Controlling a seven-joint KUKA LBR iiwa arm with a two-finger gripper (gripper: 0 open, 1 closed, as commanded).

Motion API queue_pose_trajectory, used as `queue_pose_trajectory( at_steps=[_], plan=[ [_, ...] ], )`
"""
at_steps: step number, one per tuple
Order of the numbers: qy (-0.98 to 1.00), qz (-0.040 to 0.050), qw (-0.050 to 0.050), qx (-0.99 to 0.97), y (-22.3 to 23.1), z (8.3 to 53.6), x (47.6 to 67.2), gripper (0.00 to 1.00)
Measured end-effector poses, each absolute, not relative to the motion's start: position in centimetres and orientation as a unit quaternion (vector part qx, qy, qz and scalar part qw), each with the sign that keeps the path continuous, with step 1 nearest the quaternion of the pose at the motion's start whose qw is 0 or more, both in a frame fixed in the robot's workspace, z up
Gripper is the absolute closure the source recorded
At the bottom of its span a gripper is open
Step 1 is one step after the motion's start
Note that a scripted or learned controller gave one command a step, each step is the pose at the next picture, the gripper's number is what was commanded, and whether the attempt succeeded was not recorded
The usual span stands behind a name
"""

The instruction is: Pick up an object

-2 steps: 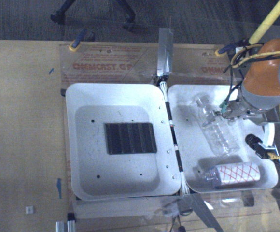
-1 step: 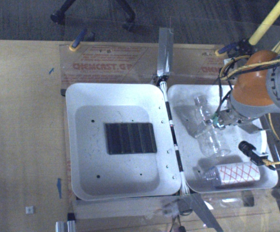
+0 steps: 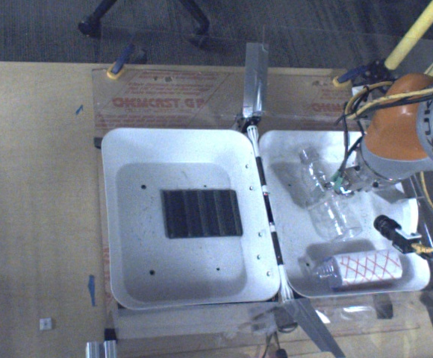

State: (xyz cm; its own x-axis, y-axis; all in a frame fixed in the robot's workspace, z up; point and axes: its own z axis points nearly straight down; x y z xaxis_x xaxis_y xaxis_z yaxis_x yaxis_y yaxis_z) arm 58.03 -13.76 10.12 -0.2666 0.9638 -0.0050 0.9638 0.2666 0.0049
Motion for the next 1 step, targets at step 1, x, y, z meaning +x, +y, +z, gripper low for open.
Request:
queue_pose_trajectory(
  at_steps=[1],
  plan=[
    [0.798, 0.0002, 0.001, 0.603, -7.33, 19.29, 61.91, 1.0]
  ],
)
